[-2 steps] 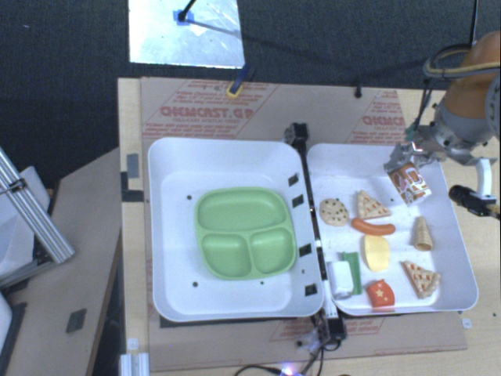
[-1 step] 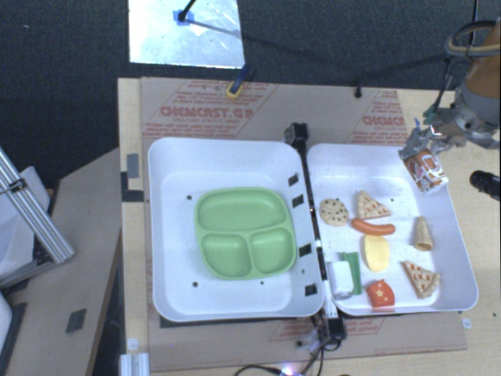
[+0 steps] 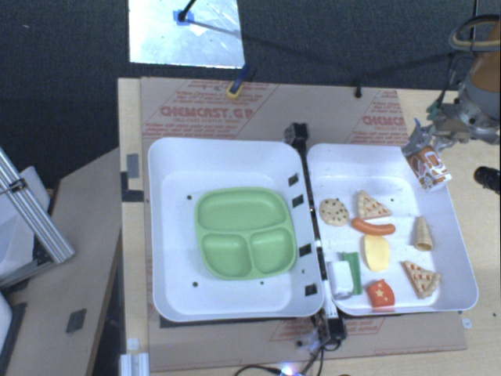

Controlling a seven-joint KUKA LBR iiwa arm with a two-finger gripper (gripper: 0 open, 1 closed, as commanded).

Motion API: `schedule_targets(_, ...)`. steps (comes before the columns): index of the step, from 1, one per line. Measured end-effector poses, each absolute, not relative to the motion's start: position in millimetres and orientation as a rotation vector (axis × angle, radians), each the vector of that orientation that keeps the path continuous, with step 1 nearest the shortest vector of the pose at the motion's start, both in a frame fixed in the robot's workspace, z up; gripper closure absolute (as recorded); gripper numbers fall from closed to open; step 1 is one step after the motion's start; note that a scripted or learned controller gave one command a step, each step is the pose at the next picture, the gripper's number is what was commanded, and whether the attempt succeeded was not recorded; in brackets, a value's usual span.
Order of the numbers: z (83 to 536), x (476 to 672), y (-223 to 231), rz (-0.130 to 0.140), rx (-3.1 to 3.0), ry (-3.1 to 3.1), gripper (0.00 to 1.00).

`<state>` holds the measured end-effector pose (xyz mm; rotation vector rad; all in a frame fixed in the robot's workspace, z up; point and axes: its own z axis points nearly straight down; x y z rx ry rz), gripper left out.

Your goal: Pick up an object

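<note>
Toy food pieces lie scattered in the right bin (image 3: 450, 233): a cookie (image 3: 334, 211), a pizza slice (image 3: 373, 206), a sausage (image 3: 373, 227), a yellow piece (image 3: 376, 253), a cone (image 3: 423, 233) and a strawberry (image 3: 380, 294), while the left bin (image 3: 168, 210) carries a green divided plate (image 3: 241, 233). My gripper (image 3: 429, 165) hangs over the right bin's far right corner, clamped on a small red-and-white packet (image 3: 431, 168) that shows between its fingers, clear of the other pieces. I judge the packet light, stiff and a little slick, so a hold across its narrow middle seems safest against it twisting loose.
</note>
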<state>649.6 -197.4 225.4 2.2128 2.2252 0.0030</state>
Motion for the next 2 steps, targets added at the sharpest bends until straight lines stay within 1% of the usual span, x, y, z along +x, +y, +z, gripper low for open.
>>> schedule_targets(1,232.5,619.5,-151.1,0.002,2.213,2.231,1.0)
schedule_targets(2,222.5,585.6,-121.4,-0.001,2.215,2.231,1.0)
